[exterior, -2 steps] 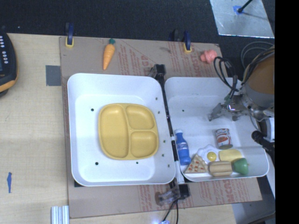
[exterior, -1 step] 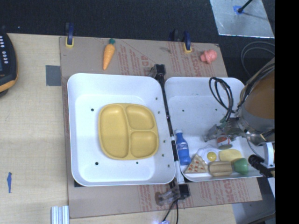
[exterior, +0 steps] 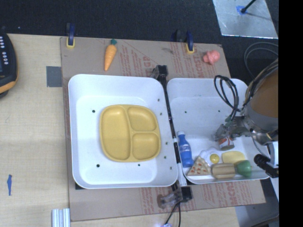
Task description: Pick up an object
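Pincer [exterior: 226, 135] sits low in the right bin [exterior: 199, 91], toward its right wall, just above the toy cluster. Can't tell how it is set, too small and dark here. Nothing visibly gripped. Arm [exterior: 265, 98] comes in from the right edge, black cable looped over the bin's far right part.

Candidate objects are all bunched along the right bin's near edge: blue bottle [exterior: 183, 150] lying against the left wall by the divider, pizza slice [exterior: 199, 167] next to it in the near-left corner, a fried egg piece [exterior: 211, 157], pale yellow block [exterior: 233, 156], a tan log-shaped toy [exterior: 222, 170] and a green piece [exterior: 244, 166] at the near-right corner. Items touch each other, so a clean grasp looks hard; likely why the pincer hovers at the cluster's far side, where the block and egg are most exposed.

Left bin [exterior: 80, 126] holds a yellow divided plate [exterior: 129, 132], centered, flat.

Outside the bins, on the cardboard at the tabletop's far edge: carrot [exterior: 110, 55] toward the left, pink toy [exterior: 211, 56] toward the right. Well out of play.

Judgement: approach stage, nothing lifted yet.
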`<action>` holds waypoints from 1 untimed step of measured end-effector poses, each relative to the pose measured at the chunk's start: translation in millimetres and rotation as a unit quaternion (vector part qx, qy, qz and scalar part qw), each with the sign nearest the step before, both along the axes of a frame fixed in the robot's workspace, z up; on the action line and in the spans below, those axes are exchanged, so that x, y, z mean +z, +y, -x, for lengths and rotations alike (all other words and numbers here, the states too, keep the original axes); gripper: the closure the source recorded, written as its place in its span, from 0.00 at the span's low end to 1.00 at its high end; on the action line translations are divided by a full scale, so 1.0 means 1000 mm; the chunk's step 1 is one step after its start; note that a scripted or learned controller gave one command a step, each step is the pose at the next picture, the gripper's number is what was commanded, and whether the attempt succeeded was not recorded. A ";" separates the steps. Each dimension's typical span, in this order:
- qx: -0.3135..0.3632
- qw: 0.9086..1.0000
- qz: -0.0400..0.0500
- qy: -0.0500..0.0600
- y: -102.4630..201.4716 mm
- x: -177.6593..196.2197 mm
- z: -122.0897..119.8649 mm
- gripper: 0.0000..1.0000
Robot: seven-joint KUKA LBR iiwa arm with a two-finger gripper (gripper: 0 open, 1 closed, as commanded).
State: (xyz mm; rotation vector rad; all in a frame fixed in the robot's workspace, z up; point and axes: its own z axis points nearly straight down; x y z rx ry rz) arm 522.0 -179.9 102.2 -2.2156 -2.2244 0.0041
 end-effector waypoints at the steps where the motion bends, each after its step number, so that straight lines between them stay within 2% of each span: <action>1: 0.006 1.000 -0.001 -0.006 0.099 0.096 -0.051 1.00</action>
